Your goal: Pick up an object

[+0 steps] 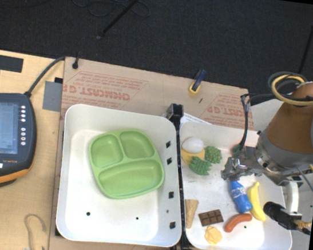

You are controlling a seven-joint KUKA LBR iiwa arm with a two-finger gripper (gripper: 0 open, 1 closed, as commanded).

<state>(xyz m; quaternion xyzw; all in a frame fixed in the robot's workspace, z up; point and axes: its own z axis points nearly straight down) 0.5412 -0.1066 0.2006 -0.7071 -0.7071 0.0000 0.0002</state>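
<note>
From above, the grey arm's jaws (236,168) hang low in the right-hand white bin (275,245), just left of the blue plastic bottle (240,197); apart or together, I cannot tell. A yellow banana (257,202) lies touching that bottle's right side, a red sausage (238,221) just below it. The left-hand white bin (71,196) carries a green divided plate (127,163).

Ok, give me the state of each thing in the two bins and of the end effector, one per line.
Green plastic divided plate: flat in the left bin.
Blue plastic bottle: lying on its side.
Yellow toy banana: lying beside the bottle.
Red toy sausage: lying flat.
End effector: low above the right bin.
</note>
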